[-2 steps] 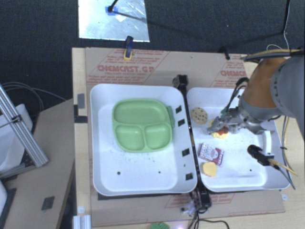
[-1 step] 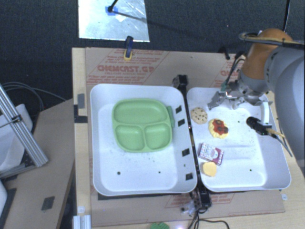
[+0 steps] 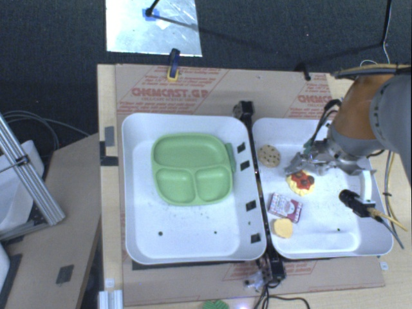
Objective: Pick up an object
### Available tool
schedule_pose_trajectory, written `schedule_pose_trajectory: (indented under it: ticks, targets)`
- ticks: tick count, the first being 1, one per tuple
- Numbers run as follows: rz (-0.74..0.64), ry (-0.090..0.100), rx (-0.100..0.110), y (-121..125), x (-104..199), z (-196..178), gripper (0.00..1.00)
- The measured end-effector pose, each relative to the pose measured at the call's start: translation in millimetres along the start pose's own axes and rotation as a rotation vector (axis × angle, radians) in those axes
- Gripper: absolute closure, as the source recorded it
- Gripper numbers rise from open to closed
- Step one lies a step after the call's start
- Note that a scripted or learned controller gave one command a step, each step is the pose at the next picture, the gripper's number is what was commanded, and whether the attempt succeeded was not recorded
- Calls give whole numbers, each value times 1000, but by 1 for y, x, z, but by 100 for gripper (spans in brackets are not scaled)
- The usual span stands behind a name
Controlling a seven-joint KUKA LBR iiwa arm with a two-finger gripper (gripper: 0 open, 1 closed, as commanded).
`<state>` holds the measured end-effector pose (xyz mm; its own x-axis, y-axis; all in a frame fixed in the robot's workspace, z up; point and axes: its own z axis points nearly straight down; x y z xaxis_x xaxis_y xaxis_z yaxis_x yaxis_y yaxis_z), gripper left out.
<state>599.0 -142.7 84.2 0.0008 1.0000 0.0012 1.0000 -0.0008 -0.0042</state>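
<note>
Dark carpet floor (image 3: 51, 50) all around. Shiny metal sheet (image 3: 153, 18) lying on it, top centre. Aluminium frame rail (image 3: 26, 172) at left, cables (image 3: 38, 122) nearby.

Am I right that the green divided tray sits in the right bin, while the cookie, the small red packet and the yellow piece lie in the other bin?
Not quite: the camera view shows the green divided tray in the left bin. The cookie, the small red packet and the yellow piece lie in the other bin, the right bin.
</note>
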Motion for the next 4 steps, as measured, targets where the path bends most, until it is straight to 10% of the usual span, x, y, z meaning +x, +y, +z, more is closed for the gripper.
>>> schedule_pose_trajectory:
  ticks: [1, 4]
  targets:
    - [0, -2, -8, -26, -3, -60, 0]
    - [-2, -1, -6, -26, -2, -57, 0]
